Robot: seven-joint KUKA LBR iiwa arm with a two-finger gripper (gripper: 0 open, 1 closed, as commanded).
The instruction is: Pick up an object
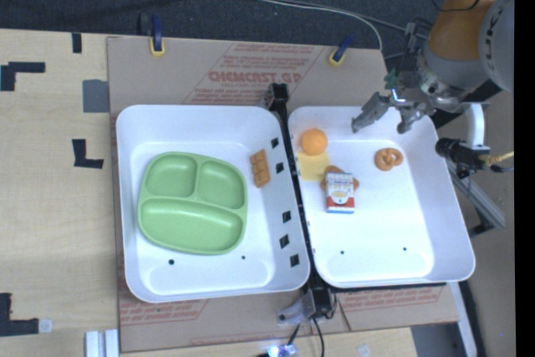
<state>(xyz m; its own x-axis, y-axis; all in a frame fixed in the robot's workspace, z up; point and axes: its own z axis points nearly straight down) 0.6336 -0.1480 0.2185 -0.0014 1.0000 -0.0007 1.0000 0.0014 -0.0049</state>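
Carton (340, 193) upright, long axis top-to-bottom

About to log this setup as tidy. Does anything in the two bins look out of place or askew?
Mostly tidy. One oddity: a small waffle-like piece sits loose in the left bin beside the green divided plate, not on it. The small carton in the right bin lies flat.

Right bin (443, 205), upper-left area: orange ball (313, 140) above, touching yellow flat piece (310, 167). Small red/white box (340, 195) lies flat just below-right, w/ a brown item at its top edge. Brown pretzel (387, 159) sits apart, to right.
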